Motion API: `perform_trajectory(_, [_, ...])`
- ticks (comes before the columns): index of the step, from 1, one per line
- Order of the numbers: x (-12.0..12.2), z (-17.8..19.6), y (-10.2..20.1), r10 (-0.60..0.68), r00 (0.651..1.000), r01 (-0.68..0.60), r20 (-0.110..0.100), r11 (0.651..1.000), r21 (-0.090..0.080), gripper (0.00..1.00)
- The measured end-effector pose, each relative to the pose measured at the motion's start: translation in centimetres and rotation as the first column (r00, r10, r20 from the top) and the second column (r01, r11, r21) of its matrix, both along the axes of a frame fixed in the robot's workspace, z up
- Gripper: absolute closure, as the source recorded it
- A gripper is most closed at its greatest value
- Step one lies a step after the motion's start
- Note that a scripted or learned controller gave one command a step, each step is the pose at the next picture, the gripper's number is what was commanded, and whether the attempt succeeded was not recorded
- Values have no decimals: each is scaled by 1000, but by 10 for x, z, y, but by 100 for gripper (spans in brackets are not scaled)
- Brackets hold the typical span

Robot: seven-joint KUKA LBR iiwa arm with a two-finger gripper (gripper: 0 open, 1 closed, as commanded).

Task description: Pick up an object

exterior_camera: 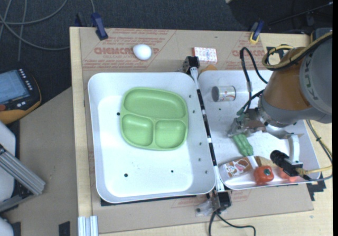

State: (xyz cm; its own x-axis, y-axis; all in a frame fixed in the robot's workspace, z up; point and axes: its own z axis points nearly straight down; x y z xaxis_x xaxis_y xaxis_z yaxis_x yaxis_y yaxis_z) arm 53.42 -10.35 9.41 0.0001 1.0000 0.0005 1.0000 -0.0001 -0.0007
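Camera view finds my claw point(238, 125) low in the right white plastic bin point(224, 79); whether it grips anything I cannot tell. Just below it lies a long green plastic vegetable point(244, 144), and above it a small clear glass jar point(224, 93) on its side.

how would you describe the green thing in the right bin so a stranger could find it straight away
Start at the right white bin, the one the grey and orange arm reaches into. Just below the tool, near the bin's middle, lies a small elongated green object, slanting toward the bin's near edge. It is the one green item there: the red object and the printed packet lie nearer the front, the clear cylinder farther back.
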Motion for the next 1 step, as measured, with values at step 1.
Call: perform_trajectory(1, [41, 91, 53, 2, 1000, -2, 3, 1000, 0, 100])
